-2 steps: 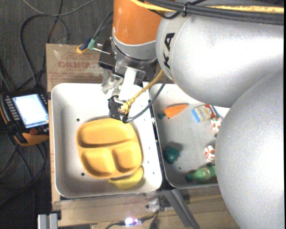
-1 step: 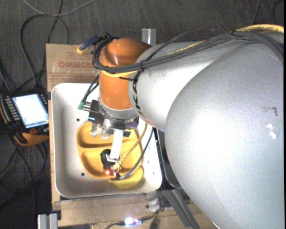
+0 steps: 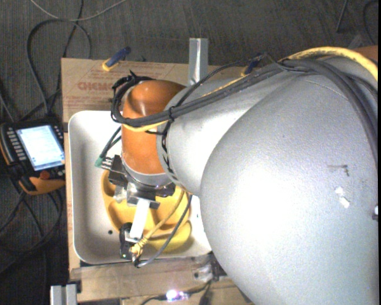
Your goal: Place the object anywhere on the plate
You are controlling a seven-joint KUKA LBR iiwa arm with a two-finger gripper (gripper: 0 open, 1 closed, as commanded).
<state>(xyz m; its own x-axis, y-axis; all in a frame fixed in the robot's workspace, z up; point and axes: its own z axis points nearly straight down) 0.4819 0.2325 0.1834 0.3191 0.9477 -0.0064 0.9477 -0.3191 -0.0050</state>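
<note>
Camera view: grey arm [image 3: 286, 170] takes up the whole right side and comes in over the right rim of the white bin [image 3: 86, 170]. Its orange band [image 3: 143, 132] sits above the bin's upper middle, wrist pointing down into the bin.

A cardboard sheet [image 3: 89, 84] with red print sticks out past the bin's far edge.

The yellow plate [image 3: 114, 215] lies inside the bin, in the near half. It shows as a yellow crescent on either side of the wrist, which covers its centre.

Jaws: directly above the plate, hidden under the wrist hardware, so I cannot tell whether they are spread or closed.

Object: can't pick it out. Whatever lies on the plate's middle or under the jaws is blocked from sight.

A teach pendant [image 3: 37, 146] with a lit screen sits on the carpet just left of the bin.

A small blue-and-yellow item [image 3: 116, 57] lies on the cardboard beyond the bin's far edge.

A tiny dark spot [image 3: 110, 232] shows on the bin floor, touching the plate's left edge.
</note>
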